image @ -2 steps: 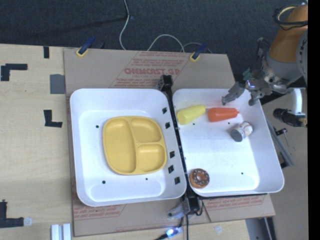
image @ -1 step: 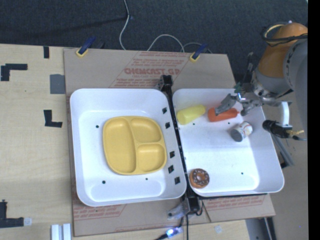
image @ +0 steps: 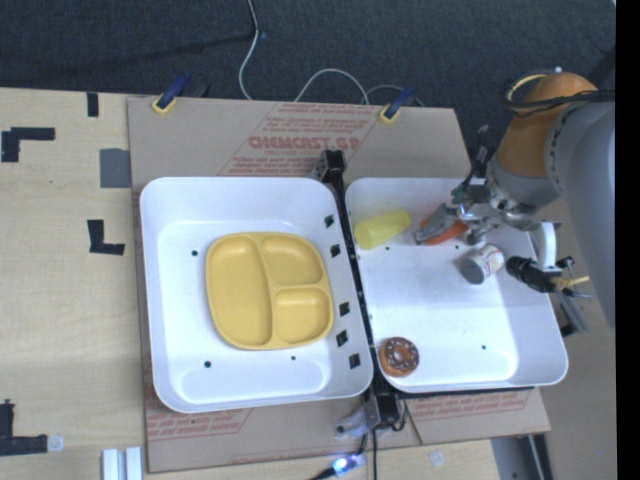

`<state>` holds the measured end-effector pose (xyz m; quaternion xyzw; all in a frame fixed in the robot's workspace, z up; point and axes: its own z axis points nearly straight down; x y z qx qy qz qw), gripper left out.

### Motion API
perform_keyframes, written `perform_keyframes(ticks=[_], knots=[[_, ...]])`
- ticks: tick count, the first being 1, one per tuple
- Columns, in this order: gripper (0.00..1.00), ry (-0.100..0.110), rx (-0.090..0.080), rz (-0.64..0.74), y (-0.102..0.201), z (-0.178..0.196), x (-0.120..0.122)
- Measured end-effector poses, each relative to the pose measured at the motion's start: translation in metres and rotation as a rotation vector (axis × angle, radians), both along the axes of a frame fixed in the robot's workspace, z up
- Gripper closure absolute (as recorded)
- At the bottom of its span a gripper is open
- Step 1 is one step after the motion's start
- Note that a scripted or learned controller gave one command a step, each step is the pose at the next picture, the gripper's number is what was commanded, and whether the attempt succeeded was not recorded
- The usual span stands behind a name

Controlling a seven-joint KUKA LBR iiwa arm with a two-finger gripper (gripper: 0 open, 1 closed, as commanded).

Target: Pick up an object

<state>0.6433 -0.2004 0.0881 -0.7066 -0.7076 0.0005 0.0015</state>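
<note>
Reaching into the right white bin (image: 540, 368), near its far right corner: two-finger gripper (image: 462, 230) low over a small orange object (image: 440, 230) (finger state impossible to tell). Nothing visibly lifted; grasp and raise probably remaining.

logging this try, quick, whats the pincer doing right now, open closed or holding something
Pincer: cannot be told; it sits low in the right bin, by the orange object.
</note>
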Motion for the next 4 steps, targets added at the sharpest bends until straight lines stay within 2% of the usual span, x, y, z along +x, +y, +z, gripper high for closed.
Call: perform_keyframes(ticks=[1, 3, 4], knots=[[1.00, 0.000, 0.001, 0.003, 0.001, 0.013, 0.001], [1.00, -0.008, -0.002, 0.001, 0.013, 0.136, 0.000], [1.00, 0.000, -0.003, 0.000, 0.013, 0.114, 0.000]])
